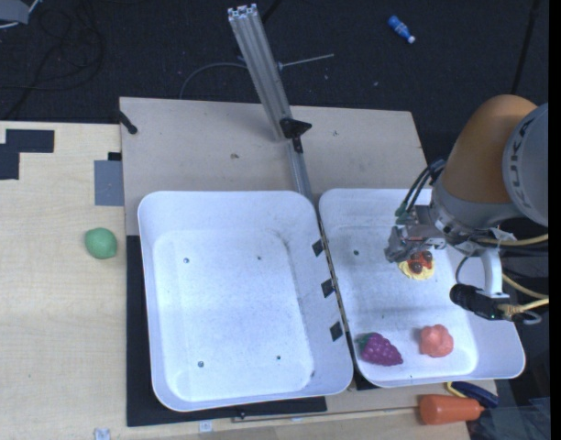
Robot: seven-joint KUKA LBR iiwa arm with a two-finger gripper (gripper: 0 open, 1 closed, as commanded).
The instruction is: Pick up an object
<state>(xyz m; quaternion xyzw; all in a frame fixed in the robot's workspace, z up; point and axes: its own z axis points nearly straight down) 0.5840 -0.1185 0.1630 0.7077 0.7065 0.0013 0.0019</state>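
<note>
The right white bin [372, 291] holds a purple bunch of grapes [381, 349] near its front edge and a pinkish-red lumpy toy [436, 340] beside it to the right. A small yellow and red object [418, 266] lies in the upper right part of that bin. My gripper [405, 248] hangs from the grey and orange arm directly over the left edge of the yellow and red object, low in the bin. The arm hides the fingertips.
The left white bin [230, 301] sits next to the right one, joined by black clips. A green ball [101, 243] rests on the wooden bench at far left. An orange object [448, 409] lies outside the right bin's front edge. A metal rail [262, 62] slants behind the bins.
</note>
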